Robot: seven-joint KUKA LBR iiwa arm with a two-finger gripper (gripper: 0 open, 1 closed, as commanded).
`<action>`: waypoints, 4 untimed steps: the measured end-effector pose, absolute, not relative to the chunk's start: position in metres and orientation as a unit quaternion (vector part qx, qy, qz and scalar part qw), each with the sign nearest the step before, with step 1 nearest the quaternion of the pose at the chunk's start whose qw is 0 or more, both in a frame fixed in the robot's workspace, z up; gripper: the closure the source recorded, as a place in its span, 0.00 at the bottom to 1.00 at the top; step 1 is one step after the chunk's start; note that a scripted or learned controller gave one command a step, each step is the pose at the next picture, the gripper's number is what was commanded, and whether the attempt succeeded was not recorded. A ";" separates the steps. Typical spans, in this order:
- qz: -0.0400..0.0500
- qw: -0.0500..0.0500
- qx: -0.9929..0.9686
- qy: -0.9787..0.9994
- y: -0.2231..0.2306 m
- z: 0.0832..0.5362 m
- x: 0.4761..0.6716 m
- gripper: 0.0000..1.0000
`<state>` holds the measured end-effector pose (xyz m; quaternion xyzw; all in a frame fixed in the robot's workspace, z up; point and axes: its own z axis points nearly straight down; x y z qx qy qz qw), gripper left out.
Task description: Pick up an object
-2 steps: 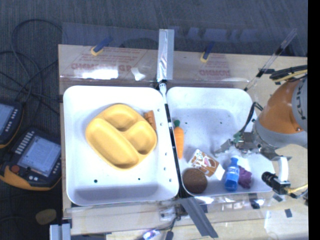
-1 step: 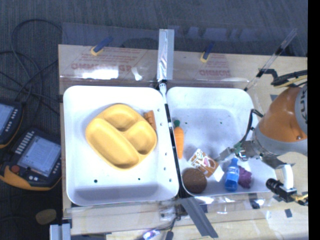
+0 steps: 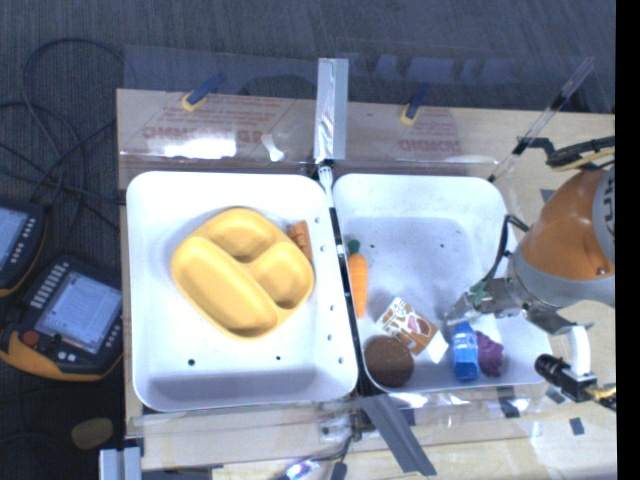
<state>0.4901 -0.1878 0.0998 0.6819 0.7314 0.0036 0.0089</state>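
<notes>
Plywood bench [image 3: 560, 138] carries two shallow white plastic bins side by side, their smooth rounded rims touching along the middle seam. In the left bin [image 3: 160, 368] sits a glossy yellow sectioned plate [image 3: 242, 270] with three soft lobes, turned at a slant, and bare white floor shows around it on most sides. A small orange-brown piece [image 3: 299, 235] peeks out at its upper right edge, against the wall.

The right bin [image 3: 420, 218] is open across its upper half; its things crowd the lower part. The grey arm with its orange band [image 3: 572, 236] leans in over the right rim, and the gripper [image 3: 478, 301] hangs low just above the blue object — whether its fingers are apart or together cannot be told.

Along the left wall lies an orange toy carrot [image 3: 356, 278] with a green top. Near the lower rim: a round brown ball [image 3: 388, 360], a white and orange printed carton [image 3: 411, 326] (print unreadable), a small blue bottle-shaped object [image 3: 464, 356], and beside it a purple lump [image 3: 489, 354].
</notes>
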 end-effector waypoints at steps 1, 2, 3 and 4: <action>0.004 0.009 0.682 0.731 -0.188 0.100 0.490 0.00; 0.002 0.005 0.645 0.764 -0.194 0.090 0.487 0.00; 0.004 0.008 0.645 0.764 -0.194 0.101 0.490 1.00; -0.002 0.000 0.774 0.633 -0.136 0.267 0.484 1.00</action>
